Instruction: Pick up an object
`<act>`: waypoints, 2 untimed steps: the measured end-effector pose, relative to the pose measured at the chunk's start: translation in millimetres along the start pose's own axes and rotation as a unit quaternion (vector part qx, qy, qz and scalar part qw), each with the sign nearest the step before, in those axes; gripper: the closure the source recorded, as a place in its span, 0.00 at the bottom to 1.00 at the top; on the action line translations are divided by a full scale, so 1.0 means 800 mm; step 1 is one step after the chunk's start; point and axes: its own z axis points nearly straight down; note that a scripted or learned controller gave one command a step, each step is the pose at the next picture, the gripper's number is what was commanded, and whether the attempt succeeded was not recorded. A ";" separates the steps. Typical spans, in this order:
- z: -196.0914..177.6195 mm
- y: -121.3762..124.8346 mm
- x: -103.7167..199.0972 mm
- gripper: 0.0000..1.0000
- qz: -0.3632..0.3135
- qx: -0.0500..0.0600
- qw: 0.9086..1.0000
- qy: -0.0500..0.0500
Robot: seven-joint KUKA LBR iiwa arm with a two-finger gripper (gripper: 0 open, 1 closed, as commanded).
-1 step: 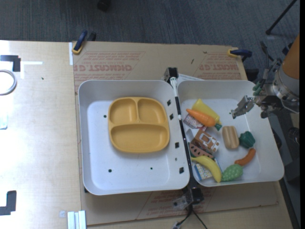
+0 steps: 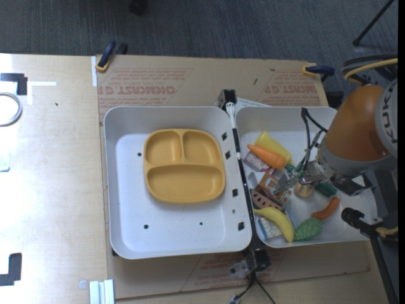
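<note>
A yellow three-compartment plastic plate (image 2: 185, 165) lies in the left white bin (image 2: 126, 233). Right of it, the right white bin (image 2: 345, 236) holds an orange toy carrot (image 2: 268, 156), a yellow toy banana (image 2: 278, 221) and a green knobbly toy (image 2: 309, 228). The gripper (image 2: 297, 177) hangs low over this clutter; whether it grasps anything is unclear.

Bench (image 2: 50, 189) was pale wood, standing on dark carpet. A sheet of brown cardboard (image 2: 209, 81) with red print lay flat across its right part. Two shallow white bins sat on the cardboard side by side, rims touching: the left bin (image 2: 123, 233) and the right bin (image 2: 278, 114). A blue clamp (image 2: 106, 54) gripped the cardboard's far left corner; another blue clamp (image 2: 318, 70) sat at the far right corner. Black brackets (image 2: 15, 81) and a white ring (image 2: 9, 109) lay near the bench's left edge.
</note>
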 end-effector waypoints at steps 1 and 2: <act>0.013 0.087 -0.006 0.00 -0.005 -0.005 1.000 -0.001; -0.002 0.092 -0.002 1.00 -0.005 -0.009 1.000 0.001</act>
